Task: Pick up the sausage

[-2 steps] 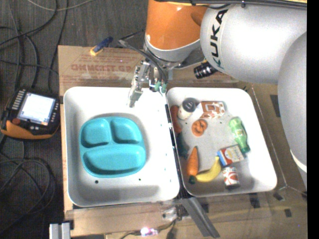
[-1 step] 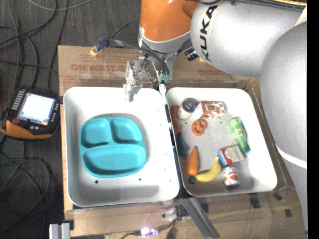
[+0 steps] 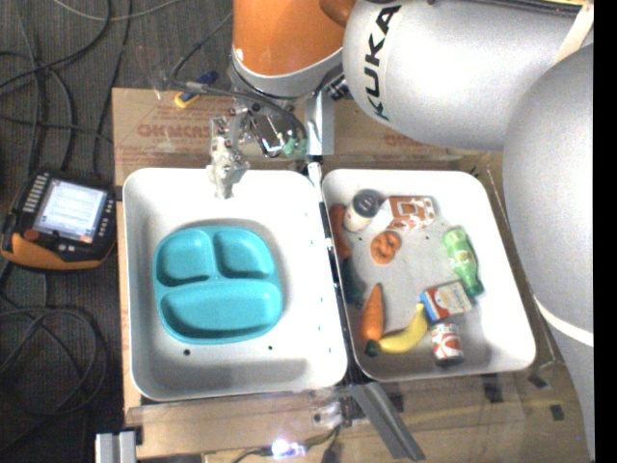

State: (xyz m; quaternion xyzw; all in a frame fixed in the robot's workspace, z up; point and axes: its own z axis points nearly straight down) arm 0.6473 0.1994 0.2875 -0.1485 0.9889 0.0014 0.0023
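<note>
While the grey arm [image 3: 453, 56] reaches in from the right across the bench's far side, its tool [image 3: 228, 170] hangs over the left bin's [image 3: 140, 355] far rim (finger spread cannot be told). That bin holds a teal tray [image 3: 220, 284]. The right bin [image 3: 501, 345] holds the sausage [image 3: 338, 231] against its left wall, plus a carrot [image 3: 372, 311] and banana [image 3: 407, 332].

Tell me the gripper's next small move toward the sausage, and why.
Probably swing right, across the shared rim: the gripper hangs over the left bin's far edge, while the sausage lies along the right bin's left wall.
</note>
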